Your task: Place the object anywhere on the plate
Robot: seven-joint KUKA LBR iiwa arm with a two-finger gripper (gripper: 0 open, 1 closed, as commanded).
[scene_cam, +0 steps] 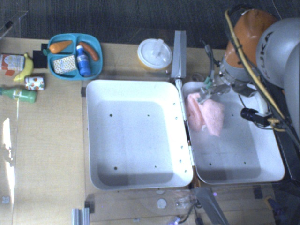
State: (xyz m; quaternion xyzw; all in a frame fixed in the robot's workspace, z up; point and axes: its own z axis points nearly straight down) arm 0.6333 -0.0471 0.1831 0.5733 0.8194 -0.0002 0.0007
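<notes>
Pink cloth [206, 116] lay crumpled in the right bin [243, 165], up in its far-left part, its left edge right against the wall next to the left bin [136, 135]. It was bunched into 2 lobes, the left one narrower, the right one hanging lower toward the bin's middle.

My gripper [207, 90] sat at the cloth's top edge, tilted, touching or just over the fabric; I couldn't tell which. Couldn't tell how far it was spread either, or whether any cloth was between its tips: too small and cluttered with cable at that spot. So no confirmed grasp.

My arm [276, 41] came in from the right, orange band [248, 32] over the far-right corner of the right bin, yellow and black cables [253, 78] draped down across it. A black connector [251, 115] hung over the bin's right side.

Left bin had only bare white floor with a few small dark dots.

Beyond the bins on the bench [42, 163]: a round white lid on a yellow tub [154, 54] just behind the left bin's far-right corner. Further left, a blue divided plate [76, 56] with toy food in its 3 compartments, including an orange carrot-like piece, a blue bottle and a sausage-like piece. Left of that, a banana [24, 68], a small can [34, 83], a green bottle [19, 94] lying on its side and a small box [11, 63].
</notes>
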